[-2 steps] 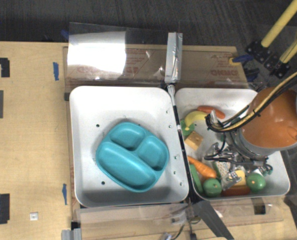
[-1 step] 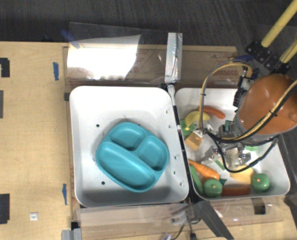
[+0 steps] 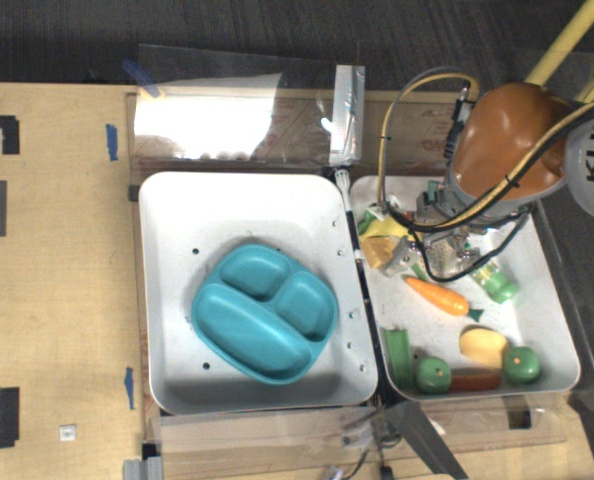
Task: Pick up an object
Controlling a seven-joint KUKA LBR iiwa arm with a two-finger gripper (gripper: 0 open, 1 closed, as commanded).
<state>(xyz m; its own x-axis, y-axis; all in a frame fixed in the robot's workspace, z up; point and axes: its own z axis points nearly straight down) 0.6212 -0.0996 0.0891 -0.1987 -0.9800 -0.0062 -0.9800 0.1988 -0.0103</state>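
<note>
Over the right bin (image 3: 562,313), the arm has its claw (image 3: 447,253) low among the toy food near the back, beside a yellow wrapper-like piece (image 3: 380,240) at the bin's left wall. Cables and the wrist block the view, so I cannot tell whether the claw is wide or narrow, and I see nothing plainly held in it.

To my eye this is the reaching-down step, with the grab itself not yet settled. The nearest candidates are the carrot (image 3: 437,295), lying just in front of the claw, and a pale green piece (image 3: 497,286) to its right. The next move calls for closing squarely on one item without nudging its neighbours, then lifting straight up clear of the bin wall.

Counting what I can make out: one carrot, one yellow lemon-like piece (image 3: 482,345), two round green pieces (image 3: 433,373) (image 3: 522,364) at the front, one dark green strip (image 3: 396,353), one reddish-brown piece (image 3: 474,379) between the rounds. The left bin (image 3: 167,218) holds one blue divided tray (image 3: 265,313). Two bins sit on the surface (image 3: 52,268).
</note>
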